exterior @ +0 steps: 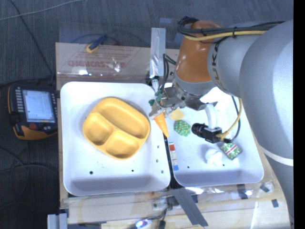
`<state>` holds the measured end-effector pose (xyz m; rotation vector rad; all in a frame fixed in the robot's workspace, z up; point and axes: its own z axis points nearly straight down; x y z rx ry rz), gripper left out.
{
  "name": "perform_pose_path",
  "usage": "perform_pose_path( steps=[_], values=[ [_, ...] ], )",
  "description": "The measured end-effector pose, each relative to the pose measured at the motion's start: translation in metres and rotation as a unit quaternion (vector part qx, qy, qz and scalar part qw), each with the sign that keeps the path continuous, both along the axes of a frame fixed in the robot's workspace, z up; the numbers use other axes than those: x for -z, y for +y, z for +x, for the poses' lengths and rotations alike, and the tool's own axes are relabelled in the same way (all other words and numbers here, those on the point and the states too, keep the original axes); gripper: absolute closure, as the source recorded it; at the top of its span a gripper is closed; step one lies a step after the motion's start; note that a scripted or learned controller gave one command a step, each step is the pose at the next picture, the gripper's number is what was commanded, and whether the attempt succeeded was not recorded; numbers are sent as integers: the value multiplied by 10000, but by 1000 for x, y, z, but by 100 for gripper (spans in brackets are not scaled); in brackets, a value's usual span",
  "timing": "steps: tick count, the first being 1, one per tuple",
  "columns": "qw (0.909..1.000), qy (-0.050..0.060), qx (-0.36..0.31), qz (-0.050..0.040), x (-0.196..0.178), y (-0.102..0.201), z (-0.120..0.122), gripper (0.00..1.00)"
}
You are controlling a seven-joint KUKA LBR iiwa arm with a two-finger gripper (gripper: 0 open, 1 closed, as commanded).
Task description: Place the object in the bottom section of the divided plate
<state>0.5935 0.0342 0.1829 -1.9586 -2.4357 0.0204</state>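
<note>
A yellow divided plate (116, 127) lies in the left bin (76, 175), with two small sections toward the front and one large section at the back. My gripper (160, 109) hangs over the ridge between the two bins, just right of the plate's rim. It is shut on an orange carrot-shaped toy (162, 125), which points down and to the right from the fingers. The carrot is above the bins' shared edge, not over the plate.
The right bin (248, 173) holds a green bumpy ball (181, 127), a pale yellow piece (177, 114), a white lump (213, 157) and a small green-and-red box (231, 150). The arm covers the bin's back part. A teach pendant (31, 109) lies left of the bench.
</note>
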Motion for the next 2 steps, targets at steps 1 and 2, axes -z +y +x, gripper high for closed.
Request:
perform_pose_path(
  steps=[1, 2],
  values=[
    [9985, -67, -545, -24, 61, 143, 33, 100],
    [9985, -90, -532, -22, 59, 141, 34, 0]
  ],
)
